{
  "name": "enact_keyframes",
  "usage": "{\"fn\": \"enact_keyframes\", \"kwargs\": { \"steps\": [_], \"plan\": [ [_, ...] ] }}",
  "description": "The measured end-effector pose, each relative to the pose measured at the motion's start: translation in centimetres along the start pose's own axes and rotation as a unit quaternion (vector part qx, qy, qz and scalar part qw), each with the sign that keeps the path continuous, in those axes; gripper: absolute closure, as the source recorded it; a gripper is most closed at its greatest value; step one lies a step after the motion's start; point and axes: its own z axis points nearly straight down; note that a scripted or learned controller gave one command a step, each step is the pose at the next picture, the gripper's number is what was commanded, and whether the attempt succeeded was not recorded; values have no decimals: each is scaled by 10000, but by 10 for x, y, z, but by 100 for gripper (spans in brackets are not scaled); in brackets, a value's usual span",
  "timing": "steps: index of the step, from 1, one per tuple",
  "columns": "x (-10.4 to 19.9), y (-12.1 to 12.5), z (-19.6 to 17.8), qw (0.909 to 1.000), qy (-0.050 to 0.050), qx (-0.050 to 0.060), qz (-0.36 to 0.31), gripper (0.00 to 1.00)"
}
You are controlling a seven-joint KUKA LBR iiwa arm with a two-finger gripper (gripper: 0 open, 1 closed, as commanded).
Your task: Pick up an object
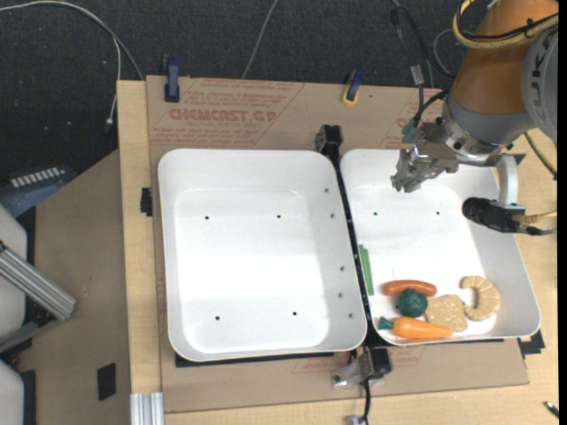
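gripper (pixel 409 177) hangs over the right bin (pixel 443 228) — finger state unclear.
board (pixel 221 113) reads "chemcast gp" — toy food (pixel 434 304) lies near.

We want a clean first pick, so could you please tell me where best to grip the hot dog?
Grip the hot dog across its middle, coming straight down: it lies flat, long axis left-right, open floor behind it, but the green ball crowds its near side.

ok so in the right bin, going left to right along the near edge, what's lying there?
Green stick → carrot → cracker → curved pastry. The sausage and green ball overlap the carrot's span, so I left them out.
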Motion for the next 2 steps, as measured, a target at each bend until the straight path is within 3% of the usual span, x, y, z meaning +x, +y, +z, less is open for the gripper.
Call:
{"fn": "enact_keyframes", "kwargs": {
  "steps": [1,2],
  "plan": [
    [51,-37,-6,10000,8,12,-12,0],
    [93,-4,-44,10000,3,-1,-9,0]
  ]
}}
